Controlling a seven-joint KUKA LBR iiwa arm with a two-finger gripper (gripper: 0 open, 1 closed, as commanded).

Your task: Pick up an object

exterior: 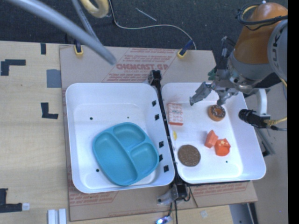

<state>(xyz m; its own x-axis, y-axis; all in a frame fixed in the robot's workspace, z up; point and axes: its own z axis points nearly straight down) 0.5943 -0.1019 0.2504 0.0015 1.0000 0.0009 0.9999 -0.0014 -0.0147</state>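
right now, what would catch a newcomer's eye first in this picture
The big blue divided plate in the left bin stands out most. Next comes the grey and orange arm at the right, its hand over the right bin near a small round donut and two orange pieces.

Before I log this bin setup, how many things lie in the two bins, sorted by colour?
Blue: 1, divided plate
Orange: 3, two orange pieces, small round donut
Brown: 1, round disc
White and red: 1, small packet
Yellow: 1, tiny scrap
Total: 7
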